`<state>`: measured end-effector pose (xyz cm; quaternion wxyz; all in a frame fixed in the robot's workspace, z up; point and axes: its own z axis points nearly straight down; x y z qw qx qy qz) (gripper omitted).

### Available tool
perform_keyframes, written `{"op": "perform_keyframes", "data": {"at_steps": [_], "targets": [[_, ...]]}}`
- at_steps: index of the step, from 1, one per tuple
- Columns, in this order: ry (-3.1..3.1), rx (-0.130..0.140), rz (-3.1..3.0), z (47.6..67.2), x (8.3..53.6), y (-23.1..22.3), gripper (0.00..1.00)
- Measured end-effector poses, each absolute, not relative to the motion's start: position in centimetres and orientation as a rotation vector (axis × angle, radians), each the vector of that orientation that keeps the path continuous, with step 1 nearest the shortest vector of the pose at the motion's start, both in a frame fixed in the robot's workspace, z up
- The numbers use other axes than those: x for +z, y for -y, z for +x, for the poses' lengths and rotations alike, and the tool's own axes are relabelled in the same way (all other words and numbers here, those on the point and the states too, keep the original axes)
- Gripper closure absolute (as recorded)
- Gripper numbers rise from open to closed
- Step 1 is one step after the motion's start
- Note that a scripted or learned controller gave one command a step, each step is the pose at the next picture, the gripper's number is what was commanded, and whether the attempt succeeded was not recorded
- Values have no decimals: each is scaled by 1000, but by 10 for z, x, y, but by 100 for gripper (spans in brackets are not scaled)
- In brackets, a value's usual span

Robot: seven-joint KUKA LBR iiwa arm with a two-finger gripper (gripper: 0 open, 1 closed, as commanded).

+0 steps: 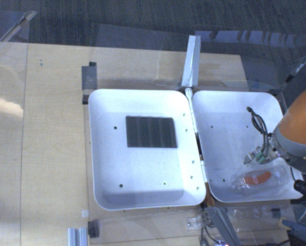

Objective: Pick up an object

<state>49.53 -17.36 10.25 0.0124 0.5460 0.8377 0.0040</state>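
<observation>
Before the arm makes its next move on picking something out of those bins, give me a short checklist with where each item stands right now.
1. Target present: a clear plastic item with an orange part lies in the right white bin. Ok.
2. Gripper near the target: it is just behind the item in the camera view. Ok.
3. Item gripped: the contact is too small and blurred to read. Cannot tell.
4. Wall clearance: the item lies close to that bin's front wall, so space looks tight. Not ok.
5. Other things clear of the arm: the dark grey ridged rectangular pad sits mid left white bin, far away. Ok.
</observation>
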Motion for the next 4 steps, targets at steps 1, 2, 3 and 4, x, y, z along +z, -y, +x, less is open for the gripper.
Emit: {"op": "perform_keyframes", "data": {"at_steps": [1,2,3,4], "targets": [[-2644,11,1655,501,92,123,100],[-2674,9,1613,533,92,120,100],[-2432,5,1978,532,155,164,100],[-2433,4,1978,532,155,164,0]]}}
